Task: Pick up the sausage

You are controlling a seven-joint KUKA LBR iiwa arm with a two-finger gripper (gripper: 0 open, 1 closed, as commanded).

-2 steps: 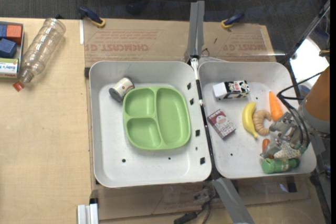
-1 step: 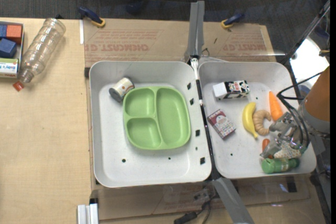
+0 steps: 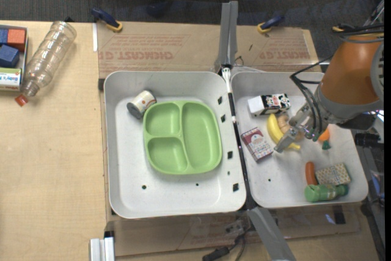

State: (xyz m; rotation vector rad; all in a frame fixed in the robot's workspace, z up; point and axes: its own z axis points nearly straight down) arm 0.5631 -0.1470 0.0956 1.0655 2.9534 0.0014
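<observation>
The sausage (image 3: 310,172) is a small red-orange link lying in the right bin (image 3: 269,183), near its front right part, beside a speckled sponge (image 3: 333,175) and just above a green item (image 3: 321,193). My gripper (image 3: 292,135) hangs over the middle of the right bin, above a yellow banana (image 3: 277,128). It is up and to the left of the sausage, apart from it, and the sausage rests free on the bin floor. The arm's orange band (image 3: 348,73) covers the bin's far right side.
The right bin also holds a black-and-white toy (image 3: 269,103), a small red card box (image 3: 257,145) and an orange piece (image 3: 324,137) by the wrist. In the left bin (image 3: 122,180) sit a green divided plate (image 3: 182,137) and a small can (image 3: 141,103). A plastic bottle (image 3: 47,57) lies on the bench.
</observation>
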